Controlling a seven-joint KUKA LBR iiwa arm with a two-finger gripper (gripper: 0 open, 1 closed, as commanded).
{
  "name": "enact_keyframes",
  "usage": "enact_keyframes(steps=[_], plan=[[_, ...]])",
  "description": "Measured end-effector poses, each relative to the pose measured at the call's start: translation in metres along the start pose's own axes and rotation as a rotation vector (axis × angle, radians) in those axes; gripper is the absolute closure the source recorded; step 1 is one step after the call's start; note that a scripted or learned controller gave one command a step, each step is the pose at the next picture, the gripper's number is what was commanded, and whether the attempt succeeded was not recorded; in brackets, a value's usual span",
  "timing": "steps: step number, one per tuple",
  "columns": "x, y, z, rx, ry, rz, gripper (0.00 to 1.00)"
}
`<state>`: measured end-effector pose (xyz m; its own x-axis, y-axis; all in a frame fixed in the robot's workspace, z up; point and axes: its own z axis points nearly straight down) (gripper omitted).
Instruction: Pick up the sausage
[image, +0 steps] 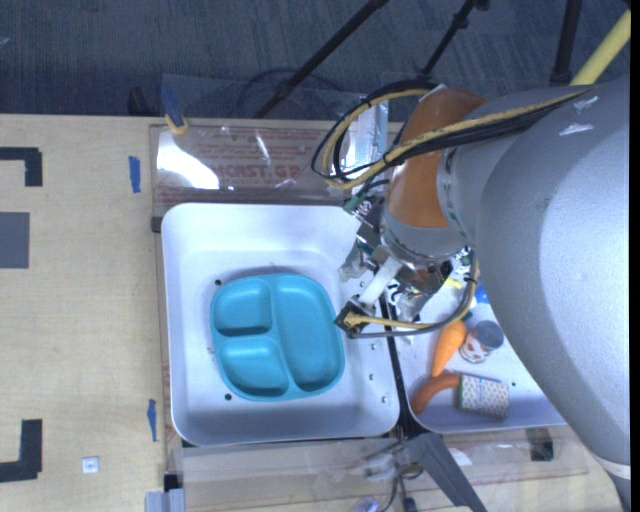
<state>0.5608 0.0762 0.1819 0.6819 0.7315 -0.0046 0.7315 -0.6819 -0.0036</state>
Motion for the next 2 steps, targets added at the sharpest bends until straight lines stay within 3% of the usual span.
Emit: enact_keyframes(steps=[1,2], plan=[[0.000,0.000,-0.007,0.003,-0.004,-0.002,1.00],[-0.009,-0.080,0.081,-0.007,0.013,0.086,1.00]])
